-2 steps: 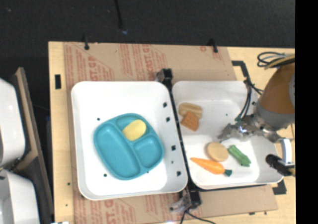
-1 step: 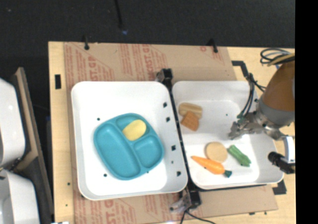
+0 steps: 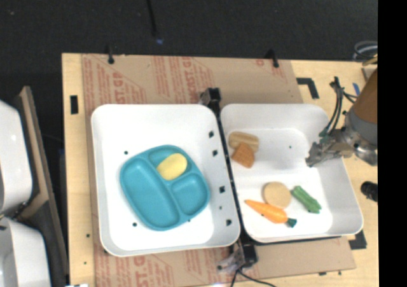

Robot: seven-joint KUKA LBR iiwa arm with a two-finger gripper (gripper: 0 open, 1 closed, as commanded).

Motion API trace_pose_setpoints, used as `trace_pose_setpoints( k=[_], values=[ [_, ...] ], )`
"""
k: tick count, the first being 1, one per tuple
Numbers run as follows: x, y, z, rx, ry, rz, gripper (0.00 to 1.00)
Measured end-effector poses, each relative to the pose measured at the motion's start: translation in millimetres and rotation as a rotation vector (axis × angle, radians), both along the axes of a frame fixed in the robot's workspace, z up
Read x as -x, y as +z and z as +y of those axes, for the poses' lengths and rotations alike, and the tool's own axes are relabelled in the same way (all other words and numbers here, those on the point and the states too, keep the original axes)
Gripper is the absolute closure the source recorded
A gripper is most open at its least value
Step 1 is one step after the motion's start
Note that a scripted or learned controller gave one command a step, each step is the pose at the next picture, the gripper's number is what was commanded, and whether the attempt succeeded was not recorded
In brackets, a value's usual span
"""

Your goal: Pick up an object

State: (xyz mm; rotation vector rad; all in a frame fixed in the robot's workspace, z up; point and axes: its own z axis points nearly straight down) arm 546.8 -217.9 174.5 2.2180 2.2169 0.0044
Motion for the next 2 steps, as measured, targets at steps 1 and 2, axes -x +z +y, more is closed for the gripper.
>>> trace_pose_setpoints(
  k=[1, 2],
  values=[
    [-0.8, 38.1, -0.8, -0.001, 0.0, 0.002, 1.0],
    [-12.1, 38.9, 42.0, -0.002, 0.003, 0.005, 1.0]
  ],
)
